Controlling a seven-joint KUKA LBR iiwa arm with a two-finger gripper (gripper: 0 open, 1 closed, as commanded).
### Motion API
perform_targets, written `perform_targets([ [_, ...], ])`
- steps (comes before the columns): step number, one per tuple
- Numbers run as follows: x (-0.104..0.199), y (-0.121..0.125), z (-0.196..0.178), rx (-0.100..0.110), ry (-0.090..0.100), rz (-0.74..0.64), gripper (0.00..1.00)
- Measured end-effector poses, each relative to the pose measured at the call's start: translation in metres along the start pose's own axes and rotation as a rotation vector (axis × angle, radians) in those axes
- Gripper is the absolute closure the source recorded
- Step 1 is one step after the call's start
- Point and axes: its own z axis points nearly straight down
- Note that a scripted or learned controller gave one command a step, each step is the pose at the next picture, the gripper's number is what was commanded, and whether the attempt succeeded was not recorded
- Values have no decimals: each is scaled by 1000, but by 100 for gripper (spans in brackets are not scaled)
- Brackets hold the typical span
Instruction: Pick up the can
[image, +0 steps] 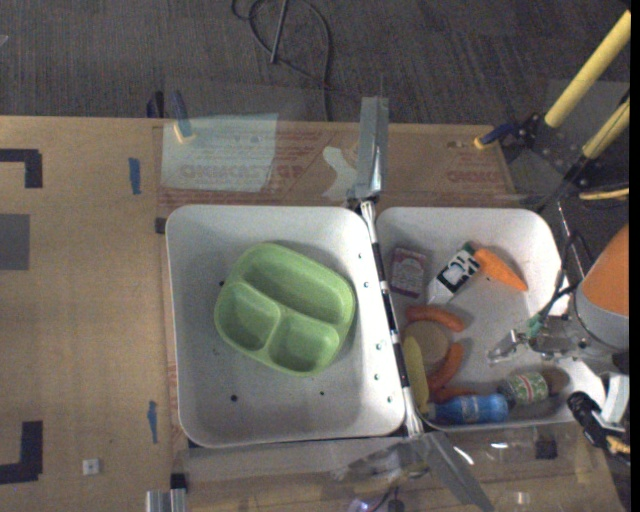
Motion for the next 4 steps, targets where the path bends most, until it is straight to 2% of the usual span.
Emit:
perform_targets([
  [1,8,-2,1,-2,-10,121,0],
  [2,39,16,-26,0,-12,-29,0],
  [3,15,1,-64,1,-12,-86,0],
  [4,0,-1,1,-2,-9,-136,0],
])
